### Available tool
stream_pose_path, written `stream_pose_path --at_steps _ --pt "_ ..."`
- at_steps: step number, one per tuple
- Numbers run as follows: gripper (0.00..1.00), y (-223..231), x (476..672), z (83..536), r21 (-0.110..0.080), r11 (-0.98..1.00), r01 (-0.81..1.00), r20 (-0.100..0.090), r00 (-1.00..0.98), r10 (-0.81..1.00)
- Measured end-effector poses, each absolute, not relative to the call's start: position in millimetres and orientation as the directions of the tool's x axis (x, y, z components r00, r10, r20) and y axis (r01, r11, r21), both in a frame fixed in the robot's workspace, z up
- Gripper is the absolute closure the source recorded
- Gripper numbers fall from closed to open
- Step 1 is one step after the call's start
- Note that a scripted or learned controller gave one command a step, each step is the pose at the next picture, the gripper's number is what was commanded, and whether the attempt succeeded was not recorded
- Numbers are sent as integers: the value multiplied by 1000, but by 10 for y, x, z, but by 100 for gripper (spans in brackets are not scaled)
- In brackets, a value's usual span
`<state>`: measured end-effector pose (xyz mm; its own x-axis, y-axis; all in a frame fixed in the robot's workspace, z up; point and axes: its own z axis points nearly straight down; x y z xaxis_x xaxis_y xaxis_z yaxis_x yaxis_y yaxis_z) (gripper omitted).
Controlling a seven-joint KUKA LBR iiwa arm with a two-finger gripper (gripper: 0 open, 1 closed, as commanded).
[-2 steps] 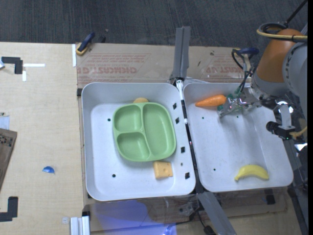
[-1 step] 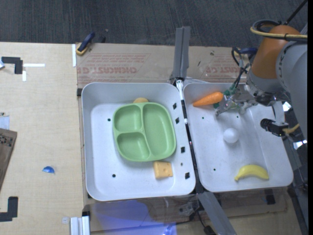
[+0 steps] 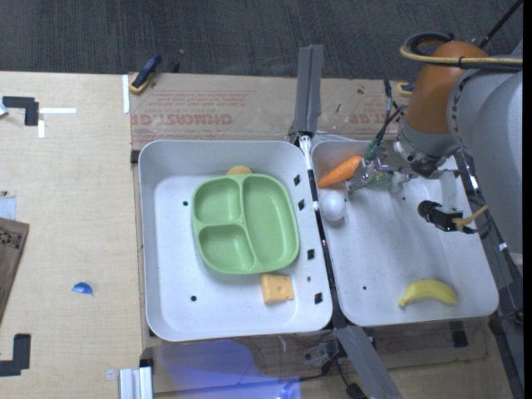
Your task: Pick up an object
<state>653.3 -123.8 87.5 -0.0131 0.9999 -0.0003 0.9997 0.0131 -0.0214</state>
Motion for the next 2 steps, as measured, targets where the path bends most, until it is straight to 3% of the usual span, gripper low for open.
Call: stream_pose_path --at_steps 2 --pt "0 -1017 6523 874 -25 66 998 -3 -66 998"
